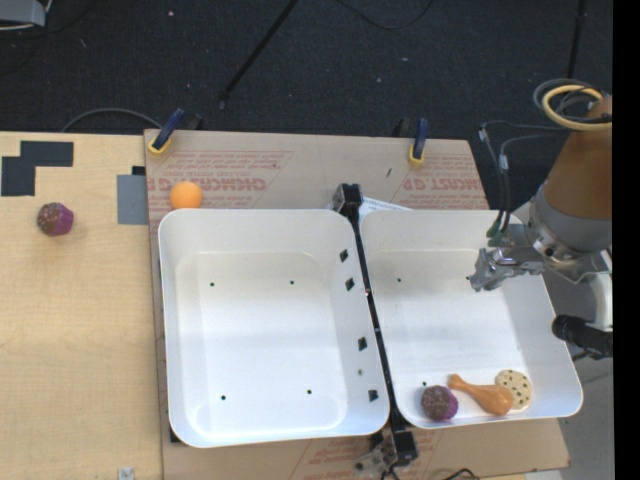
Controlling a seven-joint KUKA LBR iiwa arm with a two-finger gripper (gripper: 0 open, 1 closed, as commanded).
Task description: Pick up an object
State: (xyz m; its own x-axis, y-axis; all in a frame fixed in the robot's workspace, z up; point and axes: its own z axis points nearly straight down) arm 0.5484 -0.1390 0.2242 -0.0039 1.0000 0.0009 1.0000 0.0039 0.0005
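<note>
The right bin (450, 268) holds three small things near its front edge: a purple ball (438, 402), an orange drumstick-shaped toy (482, 393) and a round speckled cookie (513, 388). My gripper (487, 272) hangs over the right side of this bin, well behind those things and apart from them. Nothing shows between its fingers. The grey arm with its orange band (585, 173) comes in from the right.
The left bin (260, 318) sits beside the right one, a black divider (362, 308) between them. An orange ball (186, 195) lies on the cardboard behind the left bin. A second purple ball (55, 219) rests on the wooden bench at far left.
</note>
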